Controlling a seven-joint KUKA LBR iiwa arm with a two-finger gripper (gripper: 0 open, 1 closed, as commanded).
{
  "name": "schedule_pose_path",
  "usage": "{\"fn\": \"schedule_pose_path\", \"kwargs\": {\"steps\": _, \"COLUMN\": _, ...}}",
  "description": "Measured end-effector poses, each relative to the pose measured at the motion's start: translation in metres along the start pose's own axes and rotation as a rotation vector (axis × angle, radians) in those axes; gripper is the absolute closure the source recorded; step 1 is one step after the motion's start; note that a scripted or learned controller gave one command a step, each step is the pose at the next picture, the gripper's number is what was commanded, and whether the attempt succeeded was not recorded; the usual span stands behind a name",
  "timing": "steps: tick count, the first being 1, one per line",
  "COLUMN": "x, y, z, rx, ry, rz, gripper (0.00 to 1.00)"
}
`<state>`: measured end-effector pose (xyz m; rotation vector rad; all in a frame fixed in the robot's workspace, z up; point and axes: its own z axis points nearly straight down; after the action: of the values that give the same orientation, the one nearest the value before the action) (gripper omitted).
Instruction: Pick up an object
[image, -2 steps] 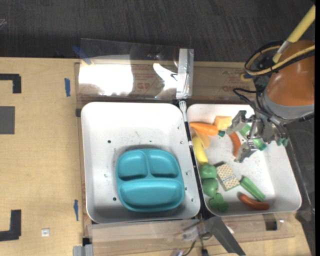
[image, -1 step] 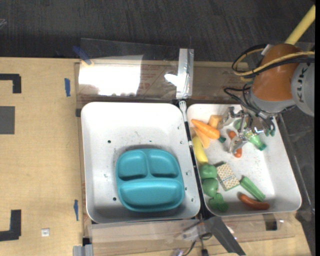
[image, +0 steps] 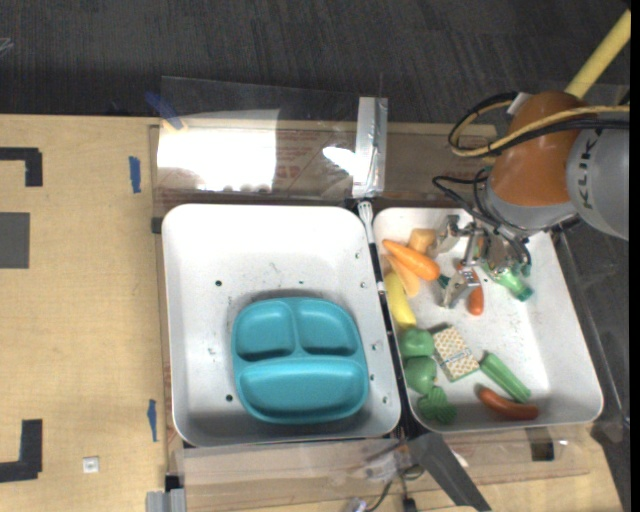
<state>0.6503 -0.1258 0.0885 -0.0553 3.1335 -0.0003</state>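
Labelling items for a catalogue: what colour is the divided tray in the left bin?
Teal blue; the divided tray shows clearly in the camera view.

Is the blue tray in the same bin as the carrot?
No, the blue tray lies in the left bin, while the carrot lies in the right bin with the other toy food.

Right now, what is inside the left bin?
The left bin holds a teal compartment tray, lying flat toward the front. Whatever lies under the tray is covered. The bin floor around it shows a few dark specks.
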Motion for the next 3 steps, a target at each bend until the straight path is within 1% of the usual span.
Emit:
{"fn": "schedule_pose_path", "kwargs": {"steps": 1, "x": 0.023, "y": 0.008, "z": -0.001, "rx": 0.000, "ry": -0.002, "rz": 0.057, "gripper": 0.00}}
{"fn": "schedule_pose_path", "kwargs": {"steps": 2, "x": 0.041, "y": -0.007, "z": -0.001, "rx": 0.001, "ry": -0.003, "rz": 0.052, "gripper": 0.00}}
{"fn": "schedule_pose_path", "kwargs": {"steps": 3, "x": 0.018, "y": 0.030, "z": -0.001, "rx": 0.000, "ry": -0.006, "rz": 0.117, "gripper": 0.00}}
